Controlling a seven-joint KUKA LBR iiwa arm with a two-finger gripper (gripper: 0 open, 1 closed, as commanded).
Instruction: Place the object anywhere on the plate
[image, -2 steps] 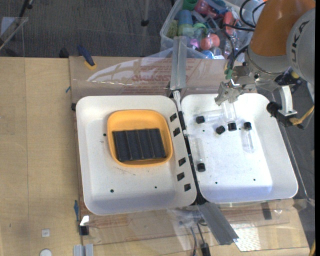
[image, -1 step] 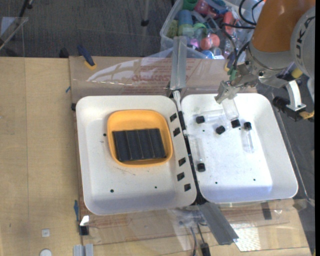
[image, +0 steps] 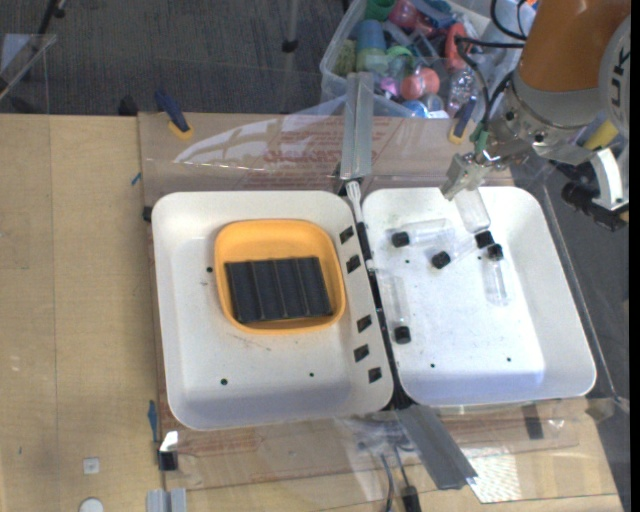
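Camera view: the orange square plate already carries a black ribbed rectangular block; the gripper hovers at two o'clock, its opening unclear.

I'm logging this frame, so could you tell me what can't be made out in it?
- Gripper: small and blurred in the camera view.
- Clear vials in the right bin: transparent against white, count uncertain.
- Dark block on the orange plate: type unreadable.
- Arm: cut off by the top edge.
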